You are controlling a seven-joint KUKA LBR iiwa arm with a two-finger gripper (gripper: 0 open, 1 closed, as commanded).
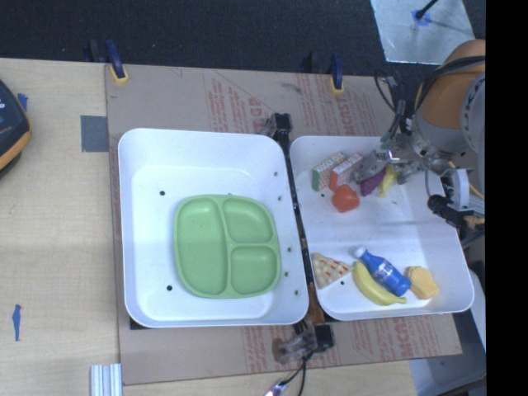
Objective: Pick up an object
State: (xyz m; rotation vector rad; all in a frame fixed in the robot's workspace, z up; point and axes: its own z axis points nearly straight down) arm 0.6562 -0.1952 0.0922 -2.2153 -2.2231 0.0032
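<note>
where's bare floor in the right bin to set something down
The right white bin has a bare band across its middle, between the red tomato-like toy above and the blue plastic bottle on the yellow banana below. The far end is crowded under the gripper; the near end is too.

Green tray (224,246), yellow banana (373,287), blue bottle (385,272), white bins (140,221).

One fixed camera looks down at a slant on both white bins (132,221), the arm (454,97) entering from the right.
</note>
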